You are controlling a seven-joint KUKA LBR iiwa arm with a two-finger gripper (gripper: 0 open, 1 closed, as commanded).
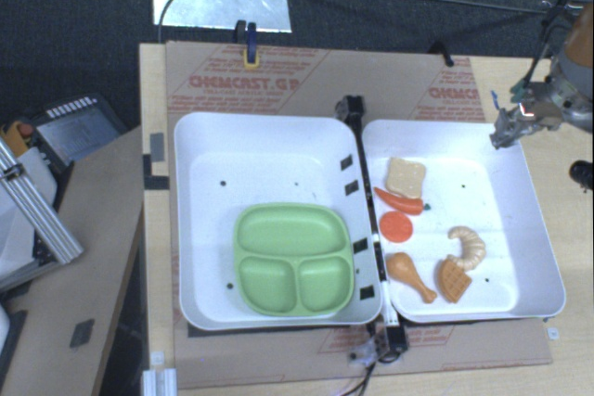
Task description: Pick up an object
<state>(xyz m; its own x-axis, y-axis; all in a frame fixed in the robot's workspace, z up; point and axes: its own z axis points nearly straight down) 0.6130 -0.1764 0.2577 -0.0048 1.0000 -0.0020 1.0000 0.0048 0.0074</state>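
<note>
Crowding is the risk: the chicken drumstick, waffle piece and shrimp lie close together in the right bin, so the gripper, hovering over its far-right rim, could nudge neighbours.

Right bin holds bread, sausage, tomato slice, drumstick, shrimp, waffle.

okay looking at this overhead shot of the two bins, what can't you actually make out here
- Gripper, camera view: too small and blurred over the right bin's far corner to tell how its fingers stand.
- Arm: cut off by the right edge.
- Green tray in the left bin: from this slant, its compartment depth is unclear.
- Toy foods, such as the drumstick: fine detail too small.
</note>
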